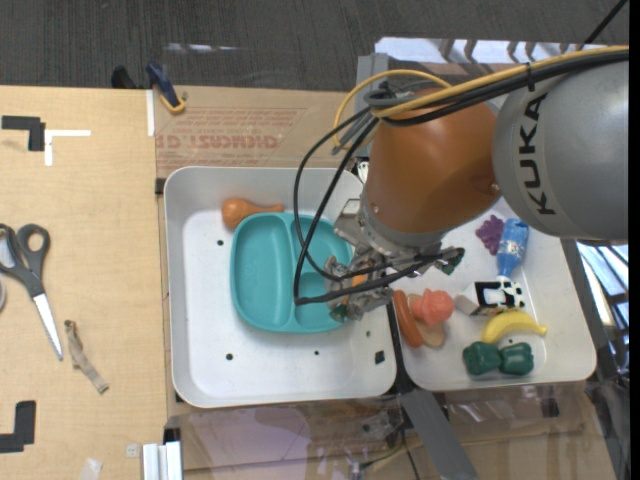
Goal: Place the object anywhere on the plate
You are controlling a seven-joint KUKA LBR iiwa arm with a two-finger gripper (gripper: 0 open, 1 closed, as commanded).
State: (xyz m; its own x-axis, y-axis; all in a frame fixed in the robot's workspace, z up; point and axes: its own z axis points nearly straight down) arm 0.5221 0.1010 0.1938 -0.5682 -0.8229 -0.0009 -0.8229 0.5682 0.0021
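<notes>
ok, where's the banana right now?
The banana lies in the right bin, near its right side, just below the black-and-white toy and above the green pepper.

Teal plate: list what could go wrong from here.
1. The claw hangs over the teal plate at its right edge, so a released object might land on the rim and tip into the left bin.
2. The black cables drape across the plate and could snag.
</notes>
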